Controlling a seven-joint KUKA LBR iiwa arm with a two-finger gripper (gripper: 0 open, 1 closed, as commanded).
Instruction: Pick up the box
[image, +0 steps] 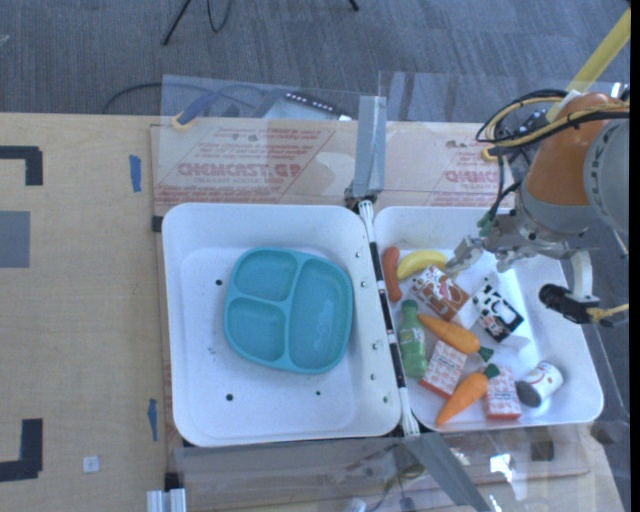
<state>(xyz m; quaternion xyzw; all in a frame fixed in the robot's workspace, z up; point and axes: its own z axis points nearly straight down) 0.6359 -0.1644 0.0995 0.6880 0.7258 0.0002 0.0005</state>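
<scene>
The gripper (483, 252) is hovering over the right bin's (585, 405) far edge; I cannot tell its state. The box (438, 293) is touching a carrot (449, 333), risking a crowded grasp.

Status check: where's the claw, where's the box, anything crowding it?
Claw low over right bin, nothing visibly held. Box just beside it, lying flat. Banana, hot dog, carrot crowd it.

Reaches in from the right as a grey arm (610, 190) with its orange band (560, 165) above the wrist, bent down over the right bin's far-right corner, gripper (480, 255) slanting low toward that bin's far edge.
</scene>
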